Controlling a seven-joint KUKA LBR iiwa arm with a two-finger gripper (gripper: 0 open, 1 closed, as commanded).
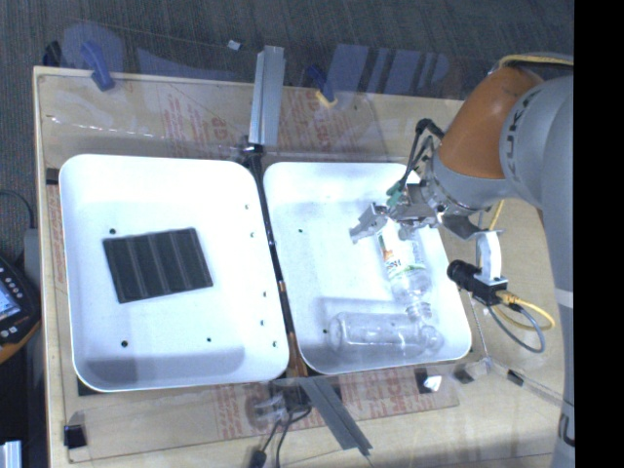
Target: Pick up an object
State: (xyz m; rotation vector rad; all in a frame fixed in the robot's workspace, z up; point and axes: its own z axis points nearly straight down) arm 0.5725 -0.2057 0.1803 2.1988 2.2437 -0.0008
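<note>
A small clear plastic bottle with a white and orange label lies lengthwise in the right bin, towards its right wall. A larger clear bottle lies on its side along that bin's front wall, just below the small one. My gripper hangs over the right bin's upper middle, directly above the top end of the small bottle. The grey arm with its orange band reaches in from the right. Nothing is visibly lifted off the bin floor.
The left bin holds a dark ribbed rectangular pad lying flat left of centre. A metal bar rises at the back between the bins. A black fitting with a yellow cable sits just outside the right bin's right wall.
</note>
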